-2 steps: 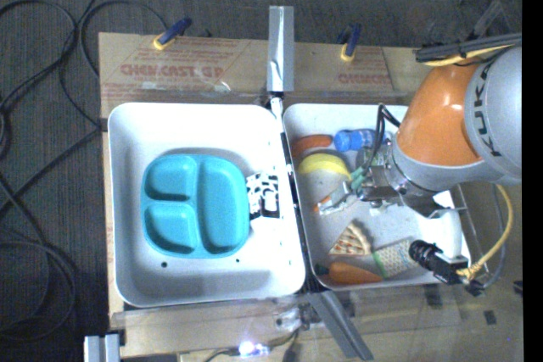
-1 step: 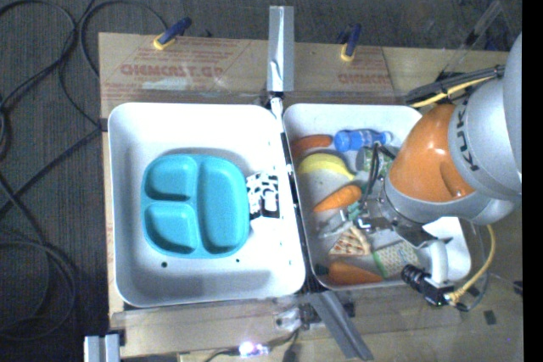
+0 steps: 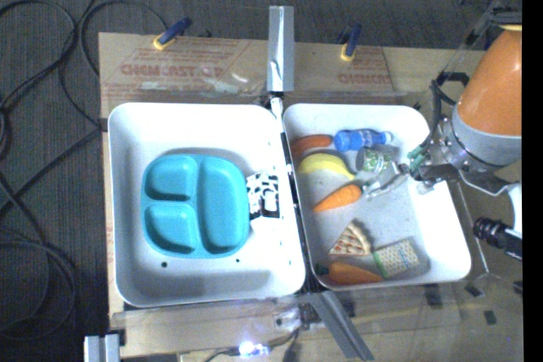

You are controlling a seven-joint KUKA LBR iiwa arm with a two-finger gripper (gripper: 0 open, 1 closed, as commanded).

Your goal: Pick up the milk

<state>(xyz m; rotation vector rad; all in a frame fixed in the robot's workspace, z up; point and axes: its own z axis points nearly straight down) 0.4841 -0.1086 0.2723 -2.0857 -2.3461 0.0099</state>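
- The gripper [image 3: 383, 177] hangs low in the right bin [image 3: 441, 220], reaching in from 3 o'clock. Whether it is spread or closed I cannot tell, and nothing can be seen held in it.
- Right by it: a carrot [image 3: 338, 197] at 8 o'clock, a blue bottle [image 3: 361, 138] at 11 o'clock, and a yellow fruit [image 3: 322, 165] at 9 o'clock.
- The milk [image 3: 263, 194] is in the left bin [image 3: 127, 208], well apart from the gripper at about 9 o'clock, across the wall where the bins meet.
- It is a small carton with black and white cow patches. It sits against the 3 o'clock edge of the blue tray [image 3: 197, 203], close to the bin's right wall. I cannot make out whether it stands or lies.
- The step in hand, as I judge it, is the approach, and no grasp has begun.
- To do it well:
  - Rise clear of the food and the bin walls before crossing toward 9 o'clock.
  - Come down straight over the carton with the gripper wide.
  - Close along the 12-to-6 line, since the tray and the wall crowd the carton's other two sides.
- A carton this small could tip or slide toward the wall if nudged, so centre over it before closing.
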